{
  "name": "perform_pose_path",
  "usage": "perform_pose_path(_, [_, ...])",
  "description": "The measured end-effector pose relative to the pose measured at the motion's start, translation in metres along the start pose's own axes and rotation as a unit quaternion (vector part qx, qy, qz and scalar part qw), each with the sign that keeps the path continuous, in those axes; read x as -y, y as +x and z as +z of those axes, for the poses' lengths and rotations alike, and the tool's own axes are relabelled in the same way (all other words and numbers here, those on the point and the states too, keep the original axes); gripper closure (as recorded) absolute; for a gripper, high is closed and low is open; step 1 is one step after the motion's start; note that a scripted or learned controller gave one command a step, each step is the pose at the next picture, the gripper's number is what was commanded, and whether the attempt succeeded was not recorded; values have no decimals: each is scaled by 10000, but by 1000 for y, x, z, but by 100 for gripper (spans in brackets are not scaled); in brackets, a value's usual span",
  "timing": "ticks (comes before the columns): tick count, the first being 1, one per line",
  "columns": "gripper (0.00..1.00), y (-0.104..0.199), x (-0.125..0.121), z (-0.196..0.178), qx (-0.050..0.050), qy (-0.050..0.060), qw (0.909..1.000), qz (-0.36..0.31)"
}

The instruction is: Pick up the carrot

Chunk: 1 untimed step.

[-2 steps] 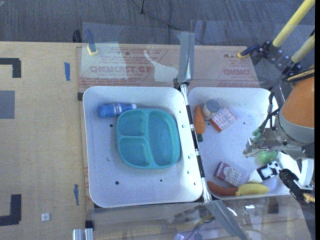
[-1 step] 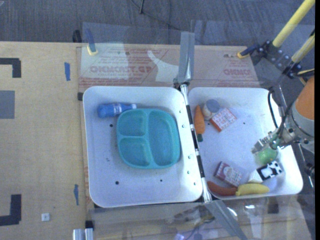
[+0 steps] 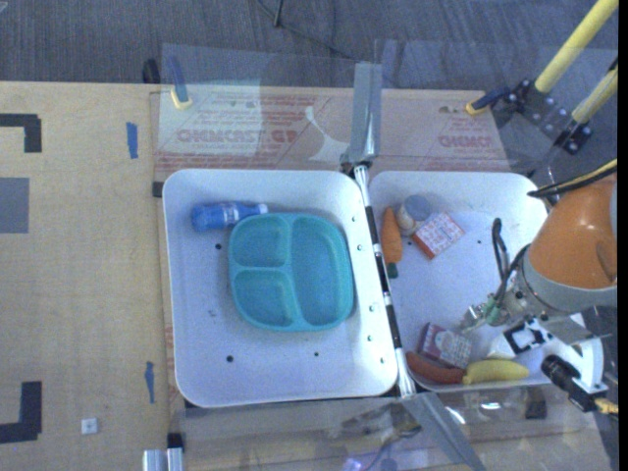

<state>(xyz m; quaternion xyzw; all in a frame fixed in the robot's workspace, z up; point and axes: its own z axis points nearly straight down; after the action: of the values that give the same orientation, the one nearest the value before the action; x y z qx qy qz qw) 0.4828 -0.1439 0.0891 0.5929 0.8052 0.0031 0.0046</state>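
Observation:
The carrot point(image 3: 392, 236) is orange with a dark green tip. It lies lengthwise against the left wall of the right bin point(image 3: 471, 273), in its far half. My gripper point(image 3: 488, 312) hangs low over the near right part of that bin, below the arm's orange band point(image 3: 581, 238). It is well to the right of the carrot and nearer the front, not touching it. It hovers just above a small red and white packet point(image 3: 446, 343).
A grey round lid point(image 3: 417, 207) and a red-white box point(image 3: 438, 234) sit beside the carrot. A banana point(image 3: 496, 370) and a red sausage-like item point(image 3: 432, 367) lie at the right bin's front. In the left bin point(image 3: 196, 351) are a teal divided plate point(image 3: 291, 270) and a blue bottle point(image 3: 224, 214).

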Motion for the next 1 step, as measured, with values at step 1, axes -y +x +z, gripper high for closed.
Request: perform_pose_path(1, [100, 0, -4, 0, -8, 12, 9934, 1148])
